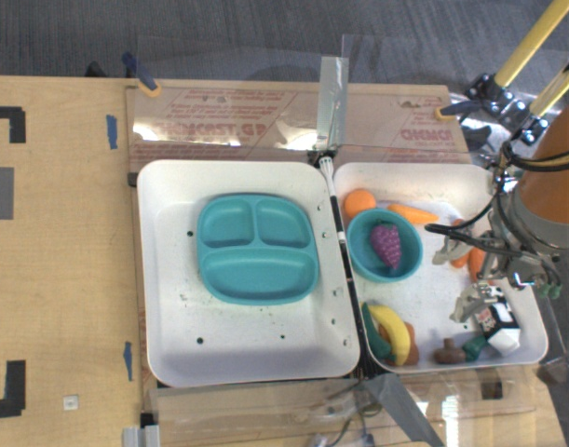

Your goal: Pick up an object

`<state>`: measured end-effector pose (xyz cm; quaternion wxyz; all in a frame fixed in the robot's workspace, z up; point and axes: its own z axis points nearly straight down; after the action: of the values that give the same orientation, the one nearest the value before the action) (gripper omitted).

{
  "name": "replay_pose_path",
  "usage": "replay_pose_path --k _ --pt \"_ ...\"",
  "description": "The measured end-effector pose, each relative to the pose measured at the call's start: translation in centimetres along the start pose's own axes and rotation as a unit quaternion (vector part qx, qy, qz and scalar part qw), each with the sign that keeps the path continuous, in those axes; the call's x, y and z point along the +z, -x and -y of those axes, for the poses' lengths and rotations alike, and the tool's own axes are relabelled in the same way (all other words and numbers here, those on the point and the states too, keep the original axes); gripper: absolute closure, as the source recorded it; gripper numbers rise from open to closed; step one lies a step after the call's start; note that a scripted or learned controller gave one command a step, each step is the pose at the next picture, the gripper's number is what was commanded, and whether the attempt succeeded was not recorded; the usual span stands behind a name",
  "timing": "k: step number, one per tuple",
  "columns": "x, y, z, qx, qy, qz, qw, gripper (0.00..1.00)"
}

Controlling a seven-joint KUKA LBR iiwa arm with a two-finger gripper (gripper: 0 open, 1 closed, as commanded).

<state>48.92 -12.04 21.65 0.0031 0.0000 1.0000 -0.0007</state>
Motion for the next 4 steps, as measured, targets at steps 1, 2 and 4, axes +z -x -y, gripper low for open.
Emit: replay_pose_path --k 1,2,4 --pt "2.1 9.0 -2.4 0.061 0.001 0.0 0.9982 0.0" --pt "11.9 11.5 -0.2 0.152 0.0 0.002 0.9884 0.0" --pt "12.6 14.2 1.7 0.127 0.002 -0.008 0.9919 0.0"
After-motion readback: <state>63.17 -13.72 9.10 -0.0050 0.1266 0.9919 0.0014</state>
